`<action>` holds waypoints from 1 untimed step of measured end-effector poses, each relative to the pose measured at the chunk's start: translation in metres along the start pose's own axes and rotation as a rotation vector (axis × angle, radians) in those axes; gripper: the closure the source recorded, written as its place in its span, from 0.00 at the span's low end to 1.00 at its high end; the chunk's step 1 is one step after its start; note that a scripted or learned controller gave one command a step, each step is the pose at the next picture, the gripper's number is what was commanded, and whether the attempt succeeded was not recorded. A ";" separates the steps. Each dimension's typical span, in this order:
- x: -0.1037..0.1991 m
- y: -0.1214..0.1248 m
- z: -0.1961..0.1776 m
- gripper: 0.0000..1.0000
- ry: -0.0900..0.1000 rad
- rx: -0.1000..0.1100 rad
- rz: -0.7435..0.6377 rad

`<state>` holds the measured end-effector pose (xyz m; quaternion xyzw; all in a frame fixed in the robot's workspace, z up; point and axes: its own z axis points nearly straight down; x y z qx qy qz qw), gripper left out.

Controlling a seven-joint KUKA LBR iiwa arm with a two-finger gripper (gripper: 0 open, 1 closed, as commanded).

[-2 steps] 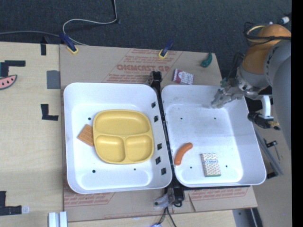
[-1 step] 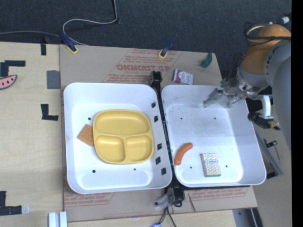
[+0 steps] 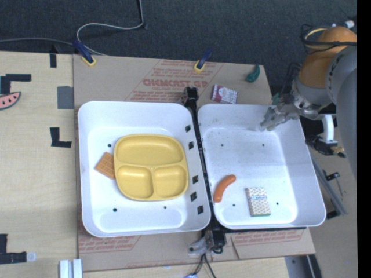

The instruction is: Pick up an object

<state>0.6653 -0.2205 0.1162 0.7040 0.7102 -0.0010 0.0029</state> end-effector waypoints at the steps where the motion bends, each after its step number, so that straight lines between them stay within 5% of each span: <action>1: 0.000 0.000 0.000 0.00 -0.001 0.001 0.000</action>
